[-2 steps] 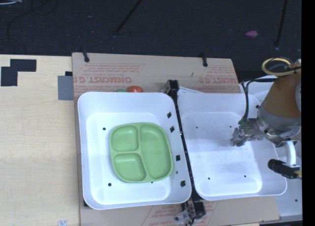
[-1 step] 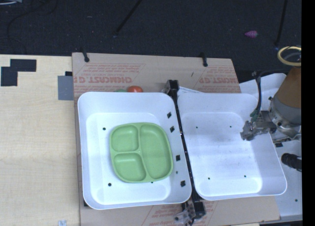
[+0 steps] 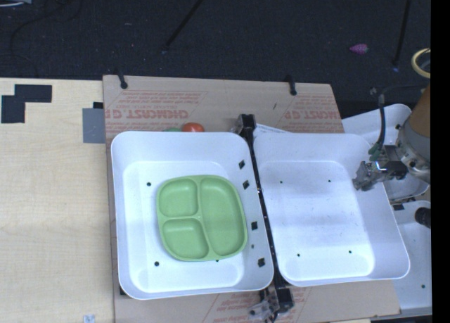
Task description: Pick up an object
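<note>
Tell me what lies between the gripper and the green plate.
In the camera view, the right bin's bare white floor and the black divider between the bins lie between the gripper and the green plate.

Matt green plastic plate (image 3: 202,217)

Cardboard sheet (image 3: 211,103), upside-down red print, too blurred to read

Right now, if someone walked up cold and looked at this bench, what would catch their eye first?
Most striking is the green divided plate, lying flat in the middle of the left bin. Next, the arm's tool sits at the right rim of the right bin, above its wall. A small orange-red object peeks out just behind the left bin's far rim, on the cardboard.
</note>
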You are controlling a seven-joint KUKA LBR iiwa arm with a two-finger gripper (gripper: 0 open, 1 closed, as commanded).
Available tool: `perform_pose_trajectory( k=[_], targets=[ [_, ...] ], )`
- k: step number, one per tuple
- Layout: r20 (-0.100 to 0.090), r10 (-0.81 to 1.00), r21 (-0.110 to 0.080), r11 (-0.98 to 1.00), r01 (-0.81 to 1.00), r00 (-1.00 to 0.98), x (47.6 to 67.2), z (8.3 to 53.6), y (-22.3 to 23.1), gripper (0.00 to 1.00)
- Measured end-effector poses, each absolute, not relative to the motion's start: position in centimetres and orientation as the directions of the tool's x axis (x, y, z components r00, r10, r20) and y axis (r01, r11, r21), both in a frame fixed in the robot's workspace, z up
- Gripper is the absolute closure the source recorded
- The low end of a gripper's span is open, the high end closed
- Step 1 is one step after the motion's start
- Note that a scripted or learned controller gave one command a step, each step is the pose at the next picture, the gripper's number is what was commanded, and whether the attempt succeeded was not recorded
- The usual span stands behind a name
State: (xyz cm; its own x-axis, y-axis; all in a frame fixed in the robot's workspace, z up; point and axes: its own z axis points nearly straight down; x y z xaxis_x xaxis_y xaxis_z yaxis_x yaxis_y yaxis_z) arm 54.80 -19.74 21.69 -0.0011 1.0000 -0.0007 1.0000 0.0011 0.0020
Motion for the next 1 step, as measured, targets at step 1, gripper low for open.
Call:
perform_pose_trajectory(
  k=[1],
  targets=[
    [0.0, 1.0, 0.001, 0.001, 1.0, -0.001, 54.83, 23.66, -19.82, 1.0]
  ],
)
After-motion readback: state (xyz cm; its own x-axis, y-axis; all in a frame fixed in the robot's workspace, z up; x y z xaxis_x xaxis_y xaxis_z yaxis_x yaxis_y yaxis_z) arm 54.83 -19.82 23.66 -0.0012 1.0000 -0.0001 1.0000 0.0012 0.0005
